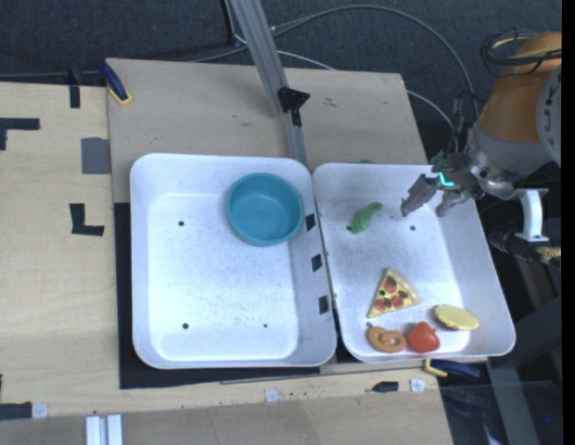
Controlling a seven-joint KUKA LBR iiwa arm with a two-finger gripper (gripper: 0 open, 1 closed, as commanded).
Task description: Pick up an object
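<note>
The right bin holds a small green toy near its far left, a pizza slice lower down, and a pretzel-like ring, a red tomato and a yellow piece along its near edge. My gripper hangs over the far right part of this bin, to the right of the green toy and apart from it. Its two fingers are spread, with nothing between them.
A blue bowl sits at the far right of the left bin. A grey pole slants down to the gap between the bins. Cables run across the bench behind the right bin.
</note>
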